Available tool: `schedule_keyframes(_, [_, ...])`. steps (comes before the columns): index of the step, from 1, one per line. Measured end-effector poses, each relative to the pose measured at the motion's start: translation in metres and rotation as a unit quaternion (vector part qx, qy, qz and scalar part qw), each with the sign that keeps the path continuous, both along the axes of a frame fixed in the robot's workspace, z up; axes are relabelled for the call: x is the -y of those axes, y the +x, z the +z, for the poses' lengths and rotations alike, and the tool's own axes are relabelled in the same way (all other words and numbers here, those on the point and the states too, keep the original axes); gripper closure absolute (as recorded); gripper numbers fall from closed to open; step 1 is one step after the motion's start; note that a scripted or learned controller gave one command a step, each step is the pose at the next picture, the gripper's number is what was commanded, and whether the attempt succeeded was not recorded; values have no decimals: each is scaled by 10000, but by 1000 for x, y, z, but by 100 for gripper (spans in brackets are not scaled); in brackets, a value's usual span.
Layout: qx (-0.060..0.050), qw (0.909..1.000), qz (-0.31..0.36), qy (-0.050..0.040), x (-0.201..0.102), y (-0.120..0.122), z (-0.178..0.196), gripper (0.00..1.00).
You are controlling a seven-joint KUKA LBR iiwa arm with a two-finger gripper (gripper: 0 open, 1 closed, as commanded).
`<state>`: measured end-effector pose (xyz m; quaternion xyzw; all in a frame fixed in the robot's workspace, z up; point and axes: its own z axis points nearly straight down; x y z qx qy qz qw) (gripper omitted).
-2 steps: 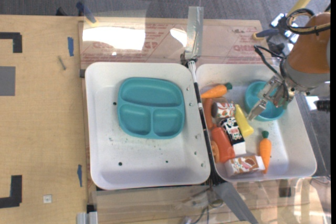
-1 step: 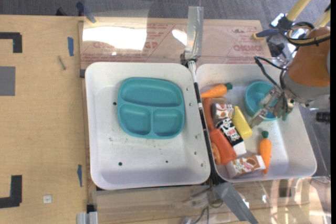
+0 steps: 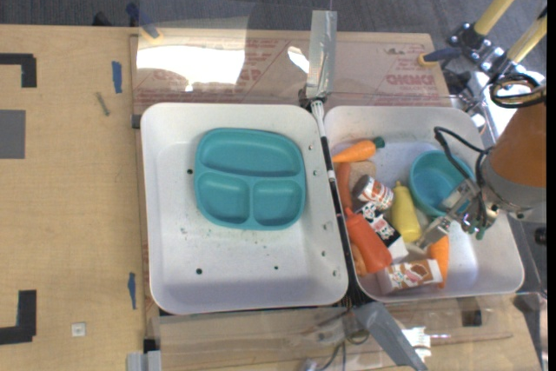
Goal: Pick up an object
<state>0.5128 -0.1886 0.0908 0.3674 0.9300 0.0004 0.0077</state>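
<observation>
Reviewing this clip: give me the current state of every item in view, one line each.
Teal divided plate: lies flat, right way up, in the left bin.
Teal bowl: upright in the right bin, by the gripper.
Yellow bottle: lying on its side.
Toy carrot: lying flat at the bin's back.
Gripper: low over the right bin, nothing seen between its fingers.

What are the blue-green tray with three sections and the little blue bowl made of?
The teal tray looks like moulded plastic: one even colour, rounded compartment edges, a soft matte sheen. The blue bowl also looks like plastic, smooth and evenly coloured with a thin rim, though silicone can't be ruled out. Both sit in white bins that seem to be plastic too.
</observation>
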Motion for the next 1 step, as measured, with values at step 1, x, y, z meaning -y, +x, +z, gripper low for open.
schedule_keyframes(1, [25, 9911, -1333, 22, -67, 7, 1, 0])
